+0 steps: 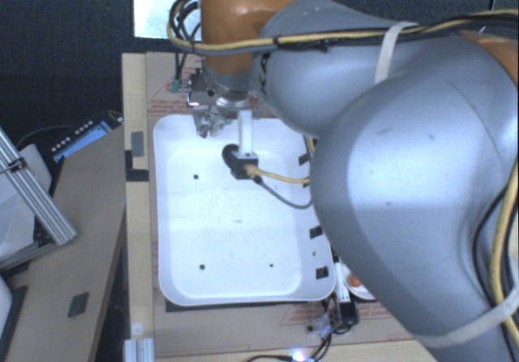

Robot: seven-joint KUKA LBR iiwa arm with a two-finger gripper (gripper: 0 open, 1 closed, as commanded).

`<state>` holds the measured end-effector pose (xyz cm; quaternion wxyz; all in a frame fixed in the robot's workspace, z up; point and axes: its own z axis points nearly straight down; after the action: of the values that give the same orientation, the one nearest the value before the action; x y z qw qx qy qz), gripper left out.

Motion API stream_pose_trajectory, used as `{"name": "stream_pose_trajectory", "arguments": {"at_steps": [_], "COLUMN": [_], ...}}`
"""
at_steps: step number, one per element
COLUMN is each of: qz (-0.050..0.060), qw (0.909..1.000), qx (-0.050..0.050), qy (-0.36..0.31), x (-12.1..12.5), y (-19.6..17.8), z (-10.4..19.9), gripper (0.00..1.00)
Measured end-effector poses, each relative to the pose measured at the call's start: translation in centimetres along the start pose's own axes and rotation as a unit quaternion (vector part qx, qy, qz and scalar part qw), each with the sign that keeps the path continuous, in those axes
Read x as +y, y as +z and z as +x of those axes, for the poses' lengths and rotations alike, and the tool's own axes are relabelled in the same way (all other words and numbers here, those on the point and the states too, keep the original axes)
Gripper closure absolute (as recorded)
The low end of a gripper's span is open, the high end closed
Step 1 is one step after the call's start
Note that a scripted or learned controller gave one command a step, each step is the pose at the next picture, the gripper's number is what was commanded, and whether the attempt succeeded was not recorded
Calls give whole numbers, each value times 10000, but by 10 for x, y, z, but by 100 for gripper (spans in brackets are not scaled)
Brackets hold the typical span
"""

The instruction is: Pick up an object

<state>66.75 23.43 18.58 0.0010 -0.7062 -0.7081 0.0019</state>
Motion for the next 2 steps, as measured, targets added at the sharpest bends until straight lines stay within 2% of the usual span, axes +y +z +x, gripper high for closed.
{"name": "stream_pose_trajectory", "arguments": {"at_steps": [1,2], "qz": [-26,-101], "qw": [10000,9999], "qx": [10,36], "qy": [-11,-10], "x": [2,3], "y": [104,-110], "z": [1,0], "gripper": [100,100]}}
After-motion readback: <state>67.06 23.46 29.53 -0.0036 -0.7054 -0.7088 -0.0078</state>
